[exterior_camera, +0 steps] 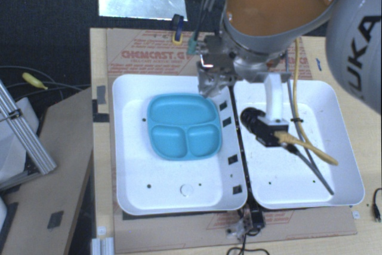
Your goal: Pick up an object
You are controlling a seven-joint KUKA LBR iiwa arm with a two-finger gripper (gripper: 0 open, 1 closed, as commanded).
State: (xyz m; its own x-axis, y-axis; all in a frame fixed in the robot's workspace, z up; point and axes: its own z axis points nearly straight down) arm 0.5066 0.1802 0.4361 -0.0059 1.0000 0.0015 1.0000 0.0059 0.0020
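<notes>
A light blue divided plate (182,127) with three compartments lies flat in the middle of the left white bin (134,188). My gripper (210,85) hangs over the back right corner of that bin, next to the divider between the two bins. It sits just past the plate's far right rim, and nothing shows in its grasp. The big grey and orange wrist above hides most of the gripper.
The right white bin (340,152) lies beside the left one, partly under the arm. A faint small round ring (187,190) sits near the left bin's front wall. Cardboard (143,51) lies under both bins, and metal framing (24,140) stands at the far left.
</notes>
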